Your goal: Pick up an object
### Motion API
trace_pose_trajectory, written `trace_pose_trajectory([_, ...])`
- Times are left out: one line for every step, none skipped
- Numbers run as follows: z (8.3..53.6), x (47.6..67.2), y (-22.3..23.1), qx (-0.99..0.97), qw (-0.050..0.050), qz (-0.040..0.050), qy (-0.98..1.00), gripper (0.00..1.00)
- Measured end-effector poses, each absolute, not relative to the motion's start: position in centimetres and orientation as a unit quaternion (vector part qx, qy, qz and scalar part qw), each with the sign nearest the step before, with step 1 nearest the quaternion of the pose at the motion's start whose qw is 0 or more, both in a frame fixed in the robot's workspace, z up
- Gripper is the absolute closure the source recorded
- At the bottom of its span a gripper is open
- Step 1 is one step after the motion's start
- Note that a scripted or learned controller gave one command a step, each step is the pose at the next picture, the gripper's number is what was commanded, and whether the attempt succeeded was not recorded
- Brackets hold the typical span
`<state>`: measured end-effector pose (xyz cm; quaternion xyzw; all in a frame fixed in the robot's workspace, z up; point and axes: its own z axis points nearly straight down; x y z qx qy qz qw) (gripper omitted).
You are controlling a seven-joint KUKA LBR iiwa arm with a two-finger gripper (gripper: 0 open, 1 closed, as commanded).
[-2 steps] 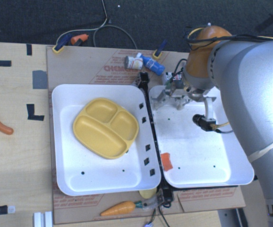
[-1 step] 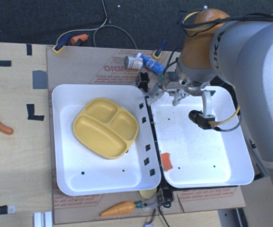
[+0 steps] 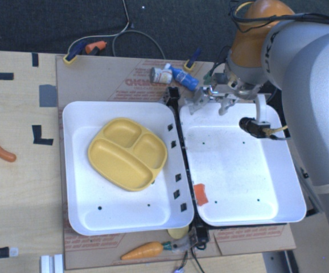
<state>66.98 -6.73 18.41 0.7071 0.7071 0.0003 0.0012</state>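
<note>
Right bin [image 3: 284, 169], near-left corner: one small orange block [image 3: 200, 194], flat and roughly rectangular, lying on the white floor just beside the wall that divides the two bins. I read its long axis as running from the near edge toward the far edge, tipped slightly leftward at its far end. Its colour is a plain orange-red, and any markings are too small for me to make out. Left bin [image 3: 73, 152], centre: one yellow divided plate [image 3: 127, 152], a rounded rectangle with three compartments, lying flat. Its one long compartment sits along the near-left side and two smaller ones along the far-right side, so I log its long axis as diagonal, from far-left to near-right. Far edge of the right bin: the grey arm [image 3: 301, 67] reaches in from the right, and the jaws sit over that rim, spread apart with nothing between them, well apart from the block. Tabletop [image 3: 16, 209], outside the bins: a carrot [image 3: 142, 250] at the near edge, a sausage [image 3: 1, 148] at the left, a blue-and-white bottle [image 3: 176, 75] beyond the bins.
</note>
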Motion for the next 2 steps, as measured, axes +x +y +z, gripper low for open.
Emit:
trace_pose_trajectory([18.4, 60.8, -2.0, 0.706, -0.002, -0.0017, 0.708, 0.0])
trace_pose_trajectory([18.4, 62.2, -7.4, 0.708, 0.0, -0.0007, 0.706, 0.0])
